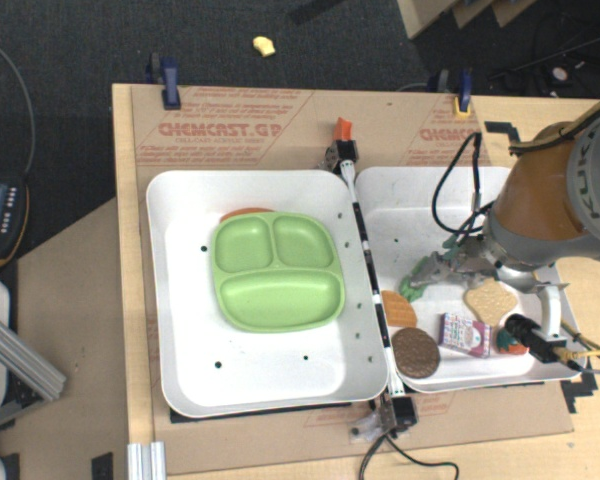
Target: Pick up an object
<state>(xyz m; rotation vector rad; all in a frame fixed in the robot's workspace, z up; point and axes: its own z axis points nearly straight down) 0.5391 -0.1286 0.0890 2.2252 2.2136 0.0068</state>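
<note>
Hovered grey pincer (442,265) over right white bin (400,198), finger state untellable. Lay beneath: green toy (412,286), tan bread slice (491,302), brown round cookie (416,351). Left: green divided plate (276,271).

Open floor around green tray (277,271)

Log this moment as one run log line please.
arm: over right bin | pincer: near green item | green divided plate: left bin

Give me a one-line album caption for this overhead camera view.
Robot arm reaching into the right bin of small items, beside a green divided plate in the left bin.
</note>
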